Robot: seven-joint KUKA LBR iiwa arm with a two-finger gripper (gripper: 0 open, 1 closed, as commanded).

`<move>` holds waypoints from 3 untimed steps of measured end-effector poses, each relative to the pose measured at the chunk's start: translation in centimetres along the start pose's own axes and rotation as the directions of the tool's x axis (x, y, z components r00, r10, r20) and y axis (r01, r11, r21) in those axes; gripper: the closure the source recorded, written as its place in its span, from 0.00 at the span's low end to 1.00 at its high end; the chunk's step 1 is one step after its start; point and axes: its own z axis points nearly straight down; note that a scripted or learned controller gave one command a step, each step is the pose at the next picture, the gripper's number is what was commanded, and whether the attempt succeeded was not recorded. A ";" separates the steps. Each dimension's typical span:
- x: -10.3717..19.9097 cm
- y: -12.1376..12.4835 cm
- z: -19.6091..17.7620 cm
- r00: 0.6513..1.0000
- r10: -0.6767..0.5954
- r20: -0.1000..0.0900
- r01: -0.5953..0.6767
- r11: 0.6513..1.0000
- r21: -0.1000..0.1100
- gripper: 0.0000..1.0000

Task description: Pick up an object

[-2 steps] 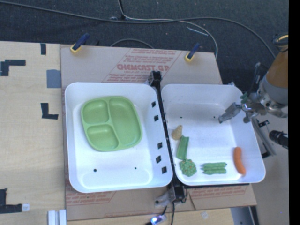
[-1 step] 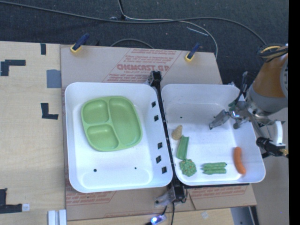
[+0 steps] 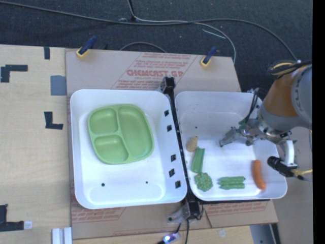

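Note:
My gripper hangs over the middle of the right bin, its two fingers spread open with nothing between them. Left of it lie a small tan piece and a long green vegetable. Along the bin's front sit a green broccoli floret, a bunch of green beans and an orange carrot. The carrot is below and to the right of the gripper. None of these touches the fingers.
The left bin holds a green divided plate. A black divider joins the two bins. The arm reaches in over the right bin's far right rim. Cables run across the dark floor behind.

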 end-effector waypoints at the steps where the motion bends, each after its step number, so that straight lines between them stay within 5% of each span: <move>1: -0.1 0.1 -1.4 1.000 -0.001 0.002 0.001 1.000 -0.004 1.00; 3: -0.2 0.5 -12.9 1.000 0.000 0.000 0.000 1.000 -0.005 1.00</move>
